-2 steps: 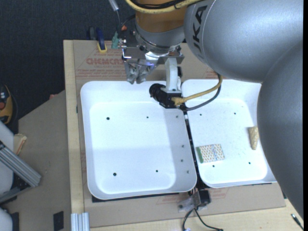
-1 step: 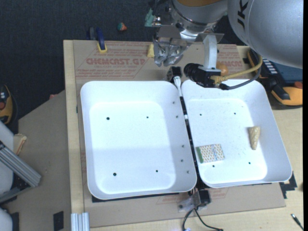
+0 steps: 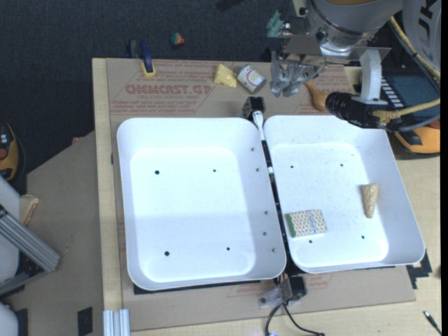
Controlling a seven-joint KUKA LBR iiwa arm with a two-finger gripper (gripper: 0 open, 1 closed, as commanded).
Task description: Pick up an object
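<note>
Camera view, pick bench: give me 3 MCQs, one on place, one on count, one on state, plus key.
1. Where does the green-edged patterned card lie?
A. left bin
B. right bin, near its front-left corner
C. on the board behind the bins

2. How many loose objects lie in the right bin?
A. two
B. four
C. none

3. Where is the claw?
A. down inside the left bin
B. pressed on the tan wedge
C. above the board behind the bins

Key:
1 B: the patterned card sits by the front-left corner of the right bin.
2 A: just the card and the tan wedge.
3 C: the claw hangs over the board past both bins' rear rims, clear of the left bin.
</note>
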